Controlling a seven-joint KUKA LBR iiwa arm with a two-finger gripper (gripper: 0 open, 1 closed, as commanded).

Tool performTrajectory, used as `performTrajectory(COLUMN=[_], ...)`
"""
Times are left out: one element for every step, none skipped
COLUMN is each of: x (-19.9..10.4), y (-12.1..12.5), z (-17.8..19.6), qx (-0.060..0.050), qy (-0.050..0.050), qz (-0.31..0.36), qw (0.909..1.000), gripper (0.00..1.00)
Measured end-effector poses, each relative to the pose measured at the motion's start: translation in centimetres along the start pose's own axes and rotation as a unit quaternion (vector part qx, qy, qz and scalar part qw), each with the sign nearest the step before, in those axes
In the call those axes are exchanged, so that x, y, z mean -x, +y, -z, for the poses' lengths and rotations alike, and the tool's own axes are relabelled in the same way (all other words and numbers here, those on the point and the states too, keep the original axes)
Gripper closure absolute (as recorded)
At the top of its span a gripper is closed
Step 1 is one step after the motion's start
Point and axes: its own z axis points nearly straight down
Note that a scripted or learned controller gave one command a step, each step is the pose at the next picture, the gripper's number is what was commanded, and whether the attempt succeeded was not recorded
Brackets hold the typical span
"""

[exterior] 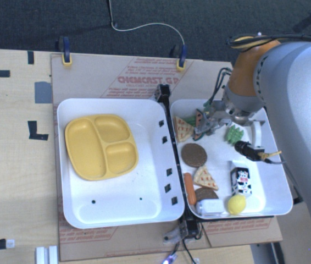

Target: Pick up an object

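Nearest the camera, along the right bin's front edge, lie a lemon, a white block and a cow-print carton, with a carrot and a toast wedge just behind; a brown patty sits mid-bin. Farther back, the gripper hangs low over the crowded rear corner, beside a waffle slice and near a green piece. The likely target is one of these, and the risk seems to be clutter: the flat slice may slip away or a neighbour may get nudged. The arm reaches in from the right, wrist bent steeply down. Whether the claw is apart or together cannot be told. The left bin holds a yellow tray
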Motion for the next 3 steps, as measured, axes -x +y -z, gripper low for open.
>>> performTrajectory(x=[0.0,-0.8,-0.1], y=[0.0,1.6,2.5], z=[0.0,-1.2,-1.6], qx=[0.001,-0.007,-0.016], qy=[0.000,-0.003,0.003], qz=[0.000,-0.002,0.002], qw=[1.0000,1.0000,0.9999], gripper=[0.00,0.00,0.00])
